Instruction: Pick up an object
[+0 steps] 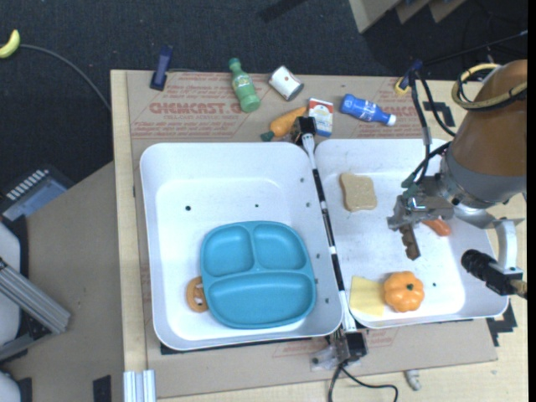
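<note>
Camera view puts your gripper (410,224) at right of centre, over the right bin (435,304) — whether it's open or closed, you cannot tell. An orange piece (436,225) touches it; bread slice (359,192) upper left, pumpkin (403,292) and cheese wedge (364,297) below.

Arm (494,132): broad rounded housing, orange-brown on top, grey band beneath it toward the wrist. Black cables (427,111) loop along its upper left side, with a yellowish ring-shaped cable loop near the top and a small blue-and-yellow connector at the cable end. Claw (409,224): dark metal with slim dark fingers; a pale grey bracket and a black cylindrical part sit lower right of the wrist.
</note>
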`<state>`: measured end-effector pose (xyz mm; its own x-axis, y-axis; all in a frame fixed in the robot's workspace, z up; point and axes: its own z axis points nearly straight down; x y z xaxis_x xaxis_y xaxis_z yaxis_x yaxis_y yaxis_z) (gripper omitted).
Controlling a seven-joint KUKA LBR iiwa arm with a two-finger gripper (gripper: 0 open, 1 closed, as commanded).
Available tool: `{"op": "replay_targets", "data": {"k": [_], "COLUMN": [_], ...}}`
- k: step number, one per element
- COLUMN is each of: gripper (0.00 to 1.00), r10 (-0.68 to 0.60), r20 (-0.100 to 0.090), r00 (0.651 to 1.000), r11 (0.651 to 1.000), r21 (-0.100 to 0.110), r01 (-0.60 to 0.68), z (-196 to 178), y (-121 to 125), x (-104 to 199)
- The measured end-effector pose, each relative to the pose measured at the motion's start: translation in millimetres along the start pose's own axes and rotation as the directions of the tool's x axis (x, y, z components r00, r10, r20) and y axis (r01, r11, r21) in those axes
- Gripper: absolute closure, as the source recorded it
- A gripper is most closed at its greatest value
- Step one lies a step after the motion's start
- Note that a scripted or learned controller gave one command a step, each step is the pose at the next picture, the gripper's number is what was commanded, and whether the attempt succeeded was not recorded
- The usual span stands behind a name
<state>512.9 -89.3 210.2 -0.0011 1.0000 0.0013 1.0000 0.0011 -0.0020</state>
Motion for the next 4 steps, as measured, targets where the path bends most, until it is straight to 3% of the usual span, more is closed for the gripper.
{"op": "replay_targets", "data": {"k": [1, 2, 3, 4], "gripper": [1.00, 1.00, 1.00, 1.00], "r10": [0.000, 0.002, 0.002, 0.001], "r20": [0.001, 0.003, 0.004, 0.003], "r00": [1.000, 1.000, 1.000, 1.000], "r11": [1.000, 1.000, 1.000, 1.000], "r21": [-0.004, -0.002, -0.004, -0.003], "r01": [0.000, -0.002, -0.002, -0.001], "z": [-14, 43, 106, 125], "y": [20, 57, 82, 73], "x": [24, -27, -101, -128]}}
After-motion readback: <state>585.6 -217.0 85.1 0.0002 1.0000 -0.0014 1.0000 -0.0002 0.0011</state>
